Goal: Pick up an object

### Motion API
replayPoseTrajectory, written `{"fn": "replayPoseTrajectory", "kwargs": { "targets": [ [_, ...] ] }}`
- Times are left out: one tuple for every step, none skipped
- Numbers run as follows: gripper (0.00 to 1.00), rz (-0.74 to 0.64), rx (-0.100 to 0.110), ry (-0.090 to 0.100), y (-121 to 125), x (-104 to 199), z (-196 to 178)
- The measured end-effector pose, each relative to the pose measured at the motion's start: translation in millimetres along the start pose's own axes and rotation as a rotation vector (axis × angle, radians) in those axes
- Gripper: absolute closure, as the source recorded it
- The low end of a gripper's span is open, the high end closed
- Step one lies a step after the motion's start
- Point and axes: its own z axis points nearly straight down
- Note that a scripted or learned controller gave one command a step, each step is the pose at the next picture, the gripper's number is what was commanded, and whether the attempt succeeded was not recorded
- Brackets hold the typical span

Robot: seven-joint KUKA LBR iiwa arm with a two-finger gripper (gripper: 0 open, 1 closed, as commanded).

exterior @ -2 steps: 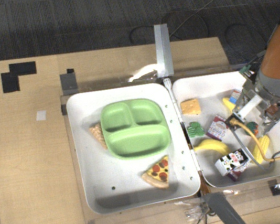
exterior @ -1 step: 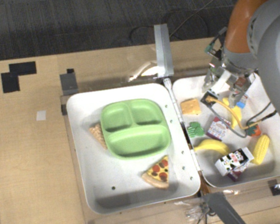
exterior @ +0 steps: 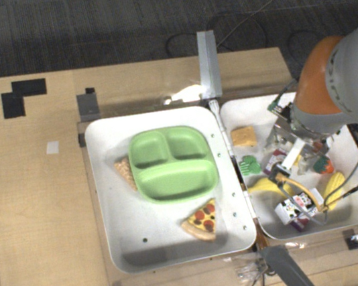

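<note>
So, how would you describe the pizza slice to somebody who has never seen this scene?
Look in the left bin, which holds a green divided tray. Just below the tray's lower right corner lies the pizza slice: a small yellow triangle with red dots, the only triangular thing there.

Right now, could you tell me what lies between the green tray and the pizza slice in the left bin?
Nothing: in the camera view, bare white bin floor separates the green tray from the pizza slice.

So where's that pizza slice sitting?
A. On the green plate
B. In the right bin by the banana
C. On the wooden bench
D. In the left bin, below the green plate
D: the pizza slice lies on the left bin's white floor, just below the green plate.
</note>
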Motion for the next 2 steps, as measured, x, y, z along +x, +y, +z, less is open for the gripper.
{"fn": "replayPoseTrajectory", "kwargs": {
  "targets": [
    [0.00,0.305,-0.006,0.008,-3,12,23],
    [0.00,0.517,0.000,0.001,-79,-11,-72]
  ]
}}
